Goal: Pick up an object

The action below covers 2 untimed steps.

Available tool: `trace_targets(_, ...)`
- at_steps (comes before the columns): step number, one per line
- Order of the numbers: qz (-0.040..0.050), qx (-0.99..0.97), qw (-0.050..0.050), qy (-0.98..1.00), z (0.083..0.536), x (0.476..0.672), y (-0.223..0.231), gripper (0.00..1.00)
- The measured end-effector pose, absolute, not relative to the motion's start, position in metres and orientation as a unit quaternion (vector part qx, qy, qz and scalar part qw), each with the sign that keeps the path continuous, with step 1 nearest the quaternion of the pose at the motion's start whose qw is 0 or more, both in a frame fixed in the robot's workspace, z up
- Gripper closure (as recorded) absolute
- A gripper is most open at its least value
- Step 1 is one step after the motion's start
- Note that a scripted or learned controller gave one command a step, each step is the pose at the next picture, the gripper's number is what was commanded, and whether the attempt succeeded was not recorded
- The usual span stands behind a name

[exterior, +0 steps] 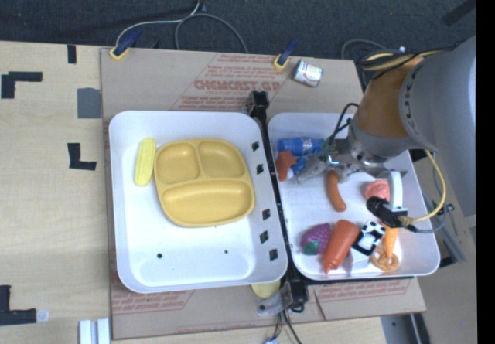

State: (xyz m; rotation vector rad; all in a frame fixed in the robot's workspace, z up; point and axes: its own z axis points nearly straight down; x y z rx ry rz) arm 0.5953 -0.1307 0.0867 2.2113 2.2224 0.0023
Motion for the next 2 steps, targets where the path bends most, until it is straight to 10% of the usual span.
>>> trace_targets(1,0.0009,0.706,0.004,0.708,0.097,0.593,-0.132,1.0)
trace_targets(2,0.003,0.704,0.003,0.71,0.19,0.655,-0.058,1.0)
